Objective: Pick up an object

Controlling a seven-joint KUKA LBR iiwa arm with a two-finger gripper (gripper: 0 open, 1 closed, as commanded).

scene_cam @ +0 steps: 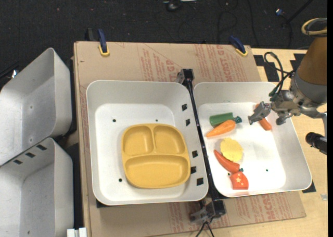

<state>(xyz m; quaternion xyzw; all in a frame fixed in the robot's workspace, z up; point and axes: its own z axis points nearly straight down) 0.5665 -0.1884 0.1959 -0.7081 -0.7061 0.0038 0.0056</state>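
Observation:
The right bin (291,150) holds several toy foods: a green piece (221,119), an orange carrot (220,128), a yellow piece (232,150), a long red piece (226,161) and a small red piece (239,180). My gripper (270,115) hangs low at the bin's far right side, its two fingers spread apart. A small orange piece (266,123) lies just below the gap between the fingers, nearer the left finger (258,112). Nothing is clamped between them.
In the left bin (101,142) lies a yellow divided plate (155,155). A black divider (195,132) runs between the bins. Two spare white bins (31,126) stand at the far left. Cables trail near the arm (315,72).

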